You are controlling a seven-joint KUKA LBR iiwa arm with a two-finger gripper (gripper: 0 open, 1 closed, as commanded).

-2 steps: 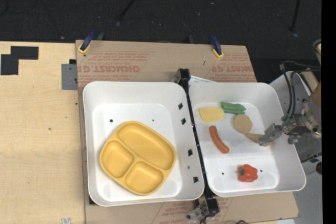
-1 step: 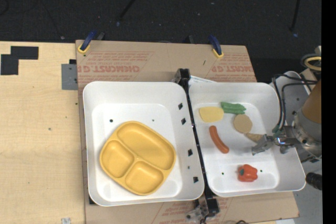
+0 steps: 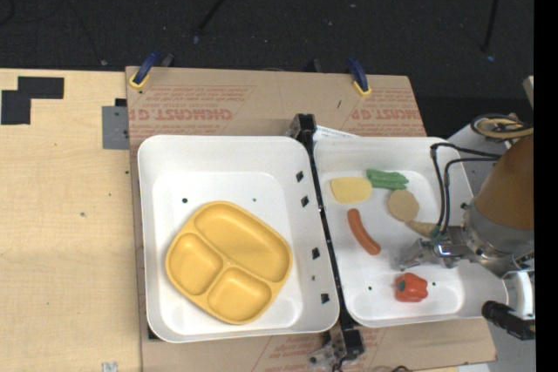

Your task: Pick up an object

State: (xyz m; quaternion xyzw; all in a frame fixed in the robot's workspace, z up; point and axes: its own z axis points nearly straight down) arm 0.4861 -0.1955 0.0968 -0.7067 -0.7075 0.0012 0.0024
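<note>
The right bin holds a red sausage, a red pepper, a pale yellow flat piece, a green piece and a tan wooden spoon. My gripper hangs low over the right side of this bin. It is just above the red pepper, right of the sausage and below the spoon's handle. Nothing is visibly held in it. The arm with its orange band comes in from the right.
In the left bin lies a yellow divided plate. A black divider runs between the bins. Cardboard held by blue clamps lies behind them. A cable loops over the right bin's far right side.
</note>
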